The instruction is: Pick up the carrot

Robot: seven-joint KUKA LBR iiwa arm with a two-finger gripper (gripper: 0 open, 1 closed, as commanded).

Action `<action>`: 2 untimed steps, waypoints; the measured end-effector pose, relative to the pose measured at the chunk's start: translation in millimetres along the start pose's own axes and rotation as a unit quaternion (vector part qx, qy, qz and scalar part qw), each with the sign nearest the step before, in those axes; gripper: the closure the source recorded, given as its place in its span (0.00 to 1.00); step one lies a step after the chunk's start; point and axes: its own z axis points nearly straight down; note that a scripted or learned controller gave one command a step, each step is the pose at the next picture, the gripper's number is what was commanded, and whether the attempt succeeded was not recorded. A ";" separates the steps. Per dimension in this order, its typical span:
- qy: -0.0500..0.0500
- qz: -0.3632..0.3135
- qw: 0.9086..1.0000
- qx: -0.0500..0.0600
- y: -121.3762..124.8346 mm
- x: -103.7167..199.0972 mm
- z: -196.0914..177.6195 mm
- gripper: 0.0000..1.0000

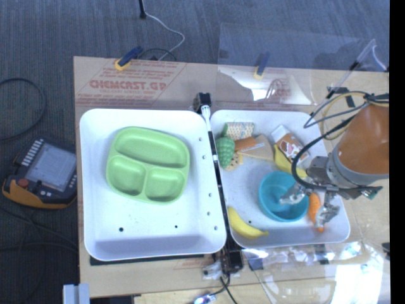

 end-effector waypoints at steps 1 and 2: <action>-0.001 0.001 1.000 0.000 -0.1 -2.2 -9.3 1.00; -0.001 0.001 1.000 0.000 0.2 -2.1 -8.9 0.00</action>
